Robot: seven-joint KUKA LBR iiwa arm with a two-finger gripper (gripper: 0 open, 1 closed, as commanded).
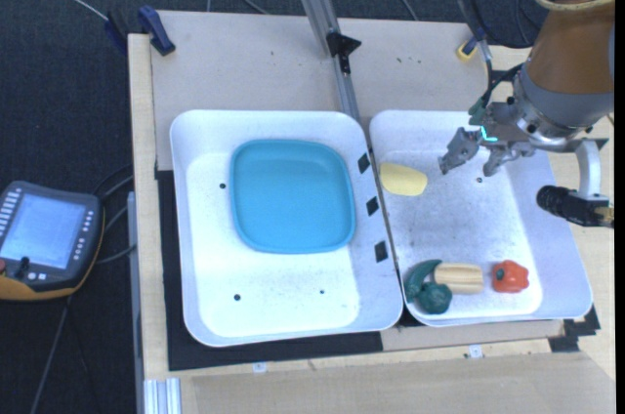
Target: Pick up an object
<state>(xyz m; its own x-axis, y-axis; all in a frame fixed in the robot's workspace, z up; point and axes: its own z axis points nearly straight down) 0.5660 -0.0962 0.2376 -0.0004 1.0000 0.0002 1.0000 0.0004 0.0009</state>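
The right bin (552, 236) is taken as the reference landmark. The left bin (195, 236) is placed directly beside it, and a blue plate (293, 195) is carried in that bin. The gripper (472, 155) is suspended over the far half of the right bin, with its two fingers spread apart and nothing seen between them. A yellow lemon-shaped object (402, 179) is located by the bin's left wall, just beside the gripper. A green object (427, 286), a tan cylinder (459, 277) and a red pepper-like object (508, 276) are lined up along the near wall, the first two touching. No object is yet grasped. A missed grasp is judged likely if the descent is made onto bare floor between objects. The rounded yellow object can be squeezed out sideways against the wall. Among the crowded near-wall items, a neighbour can be struck or two caught at once.
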